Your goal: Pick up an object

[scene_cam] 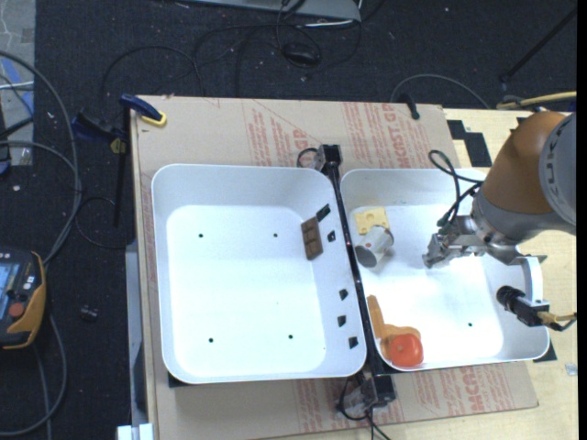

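My gripper (438, 251) hangs over the middle of the right bin (477, 351), pointing left, with nothing visible between its fingers. A yellow cheese wedge (371, 220) lies at the bin's upper left, and a grey cup (373, 247) lies on its side just below it, a short way left of the gripper. A red tomato-like ball (404, 348) and an orange piece (382, 320) rest in the bin's lower left corner. A brown chocolate bar (312, 239) leans on the right wall of the left bin (183, 337).
A black divider strip (353, 273) with clips runs between the two bins. Small black tabs sit along the left bin's right wall. The bench's cardboard surface (229, 131) surrounds the bins. Cables lie on the dark floor behind.
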